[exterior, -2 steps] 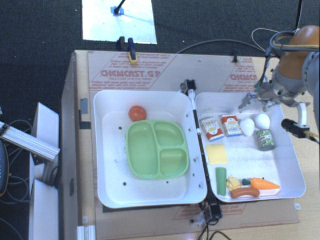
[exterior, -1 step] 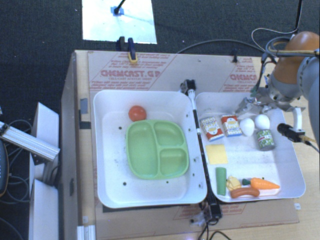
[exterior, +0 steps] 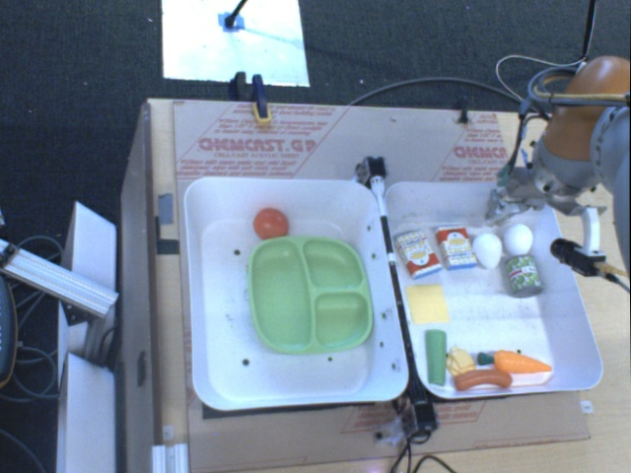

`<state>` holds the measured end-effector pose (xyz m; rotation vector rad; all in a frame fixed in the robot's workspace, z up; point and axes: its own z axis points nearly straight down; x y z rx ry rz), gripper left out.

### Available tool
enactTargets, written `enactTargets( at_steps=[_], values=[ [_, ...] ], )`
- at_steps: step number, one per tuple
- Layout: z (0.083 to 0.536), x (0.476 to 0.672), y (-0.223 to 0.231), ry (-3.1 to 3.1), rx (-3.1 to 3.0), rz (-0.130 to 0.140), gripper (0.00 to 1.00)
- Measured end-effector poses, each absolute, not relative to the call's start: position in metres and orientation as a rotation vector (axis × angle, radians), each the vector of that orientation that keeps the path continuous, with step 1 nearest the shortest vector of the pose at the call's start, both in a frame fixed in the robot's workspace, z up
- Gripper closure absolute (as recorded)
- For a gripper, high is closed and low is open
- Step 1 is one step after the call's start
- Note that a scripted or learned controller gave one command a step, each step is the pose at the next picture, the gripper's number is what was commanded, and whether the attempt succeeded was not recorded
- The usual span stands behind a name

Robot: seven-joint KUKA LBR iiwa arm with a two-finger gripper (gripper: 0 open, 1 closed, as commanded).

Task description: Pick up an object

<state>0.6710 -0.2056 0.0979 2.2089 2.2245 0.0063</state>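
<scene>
**Toy food in the right bin, gripper above the eggs**

Nearest you, a carrot (exterior: 521, 364) and sausage (exterior: 480, 379) lie along the front wall of the right bin (exterior: 582, 348). Behind them sit two cartons (exterior: 435, 249), two eggs (exterior: 503, 243) and a jar (exterior: 523, 275), bunched where the arm reaches easily. The gripper (exterior: 505, 205) hangs just behind the eggs; you cannot tell its state, and nothing shows grasped. The left bin (exterior: 212, 264) holds a green tray (exterior: 310, 295) and a tomato (exterior: 270, 223).
</scene>
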Motion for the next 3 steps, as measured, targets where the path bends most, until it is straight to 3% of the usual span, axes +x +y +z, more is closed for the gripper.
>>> enactTargets(
  at_steps=[1, 2, 3],
  values=[
    [0.098, 0.671, -0.206, 2.225, 2.209, 0.006, 0.00],
    [0.110, 0.672, -0.206, 2.224, 2.204, 0.010, 1.00],
    [0.109, 0.672, -0.206, 2.224, 2.204, 0.009, 0.00]
  ],
)
